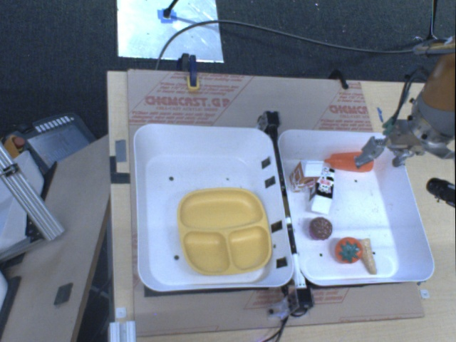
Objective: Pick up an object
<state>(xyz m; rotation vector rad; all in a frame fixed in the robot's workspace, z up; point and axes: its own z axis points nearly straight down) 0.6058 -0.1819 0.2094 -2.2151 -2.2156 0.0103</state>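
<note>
Orange piece (347, 161) just beside gripper (385, 151).

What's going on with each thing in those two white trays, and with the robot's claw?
Yellow divided plate: flat in the left bin.
Orange piece: lying in the right bin, by the gripper.
Small cartons: lying on their sides, together.
Brown ball: resting alone.
Orange toy: lying near the front wall.
Gripper: open, holding nothing.
</note>
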